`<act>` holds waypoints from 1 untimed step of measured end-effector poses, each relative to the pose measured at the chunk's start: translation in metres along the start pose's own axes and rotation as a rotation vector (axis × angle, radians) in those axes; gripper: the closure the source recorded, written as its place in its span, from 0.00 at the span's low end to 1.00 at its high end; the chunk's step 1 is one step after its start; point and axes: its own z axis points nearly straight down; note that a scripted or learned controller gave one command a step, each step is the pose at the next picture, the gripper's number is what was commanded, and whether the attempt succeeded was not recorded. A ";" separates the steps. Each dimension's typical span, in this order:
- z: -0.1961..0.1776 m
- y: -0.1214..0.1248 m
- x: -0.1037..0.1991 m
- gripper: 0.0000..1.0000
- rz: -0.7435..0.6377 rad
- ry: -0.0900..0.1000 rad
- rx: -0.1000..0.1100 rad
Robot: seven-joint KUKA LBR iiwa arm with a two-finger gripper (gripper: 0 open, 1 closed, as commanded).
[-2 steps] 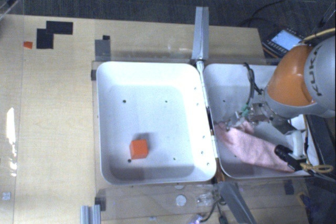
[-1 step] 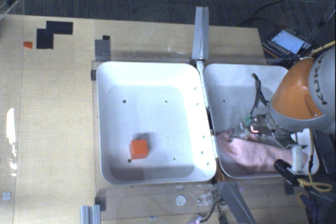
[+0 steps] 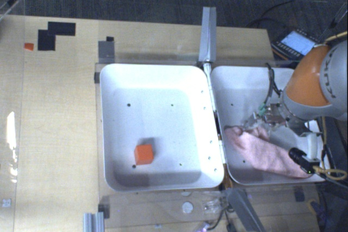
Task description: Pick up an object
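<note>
Two shallow white bins [image 3: 109, 117] sit side by side on my pale wooden surface [image 3: 54, 117]. My tool [image 3: 266, 117] hangs in the right bin, just above the crumpled pink cloth [image 3: 261, 152]; whether it touches or grips, I cannot tell. One small orange cube [image 3: 144, 154] lies well apart in the left bin.

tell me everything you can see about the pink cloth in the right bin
The pink cloth is a soft, pale pink piece of fabric, rumpled and lying flat in a loose heap on the floor of the right bin. It stretches from about the bin's middle toward its near right corner. The gripper sits right at the cloth's upper edge, where the fabric bunches up a little; whether it has hold of it is unclear. A dark part of the arm overlaps the cloth's right end.
</note>
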 end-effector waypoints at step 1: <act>0.001 0.038 0.010 0.00 -0.011 0.001 0.002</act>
